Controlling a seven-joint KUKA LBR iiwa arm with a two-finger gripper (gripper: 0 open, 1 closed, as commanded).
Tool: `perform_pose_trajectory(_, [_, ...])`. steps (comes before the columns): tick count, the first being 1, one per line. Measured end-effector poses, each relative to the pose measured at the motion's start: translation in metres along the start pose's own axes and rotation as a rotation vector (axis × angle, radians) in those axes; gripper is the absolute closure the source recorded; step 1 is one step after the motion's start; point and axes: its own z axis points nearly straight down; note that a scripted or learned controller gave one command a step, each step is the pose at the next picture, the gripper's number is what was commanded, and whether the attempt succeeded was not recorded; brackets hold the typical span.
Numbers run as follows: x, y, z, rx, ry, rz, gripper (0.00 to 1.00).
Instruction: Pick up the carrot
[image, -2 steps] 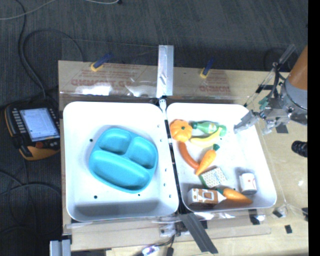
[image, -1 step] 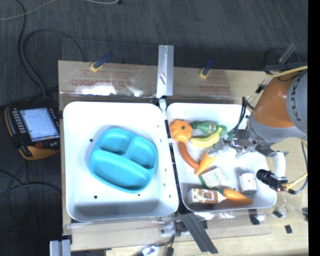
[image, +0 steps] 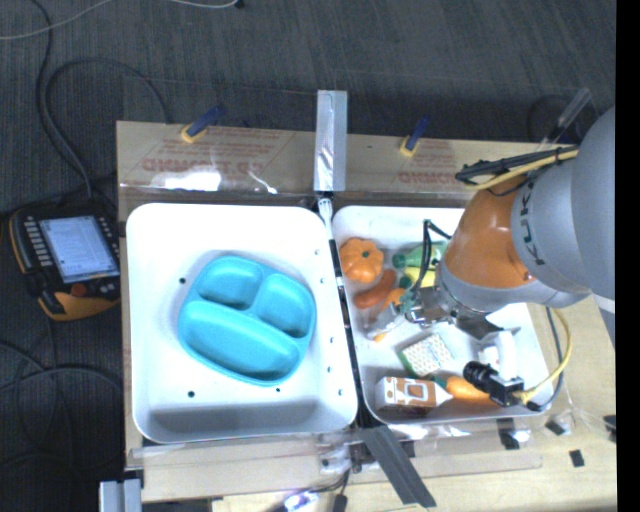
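Note:
The carrot (image: 462, 389), orange and tapered, lies near the front wall of the right bin (image: 540, 330), just right of a brown carton (image: 408, 394). My gripper (image: 398, 310) is low in the middle of that bin, behind and to the left of the carrot and apart from it. It hangs next to an orange-red elongated piece (image: 375, 293). The orange-banded wrist (image: 488, 252) hides part of the bin behind it.
An orange pumpkin (image: 360, 258) and a green item (image: 410, 262) sit at the right bin's back left. A pale waffle-patterned square (image: 425, 353) lies mid-bin. The left bin (image: 150, 300) holds a blue divided tray (image: 248, 315).

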Motion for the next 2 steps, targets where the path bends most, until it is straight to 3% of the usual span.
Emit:
perform_pose_trajectory(1, [-0.011,0.056,0.001,0.004,-0.001,-0.245,0.00])
perform_pose_trajectory(2, [-0.010,0.058,-0.009,0.000,0.002,-0.244,1.00])
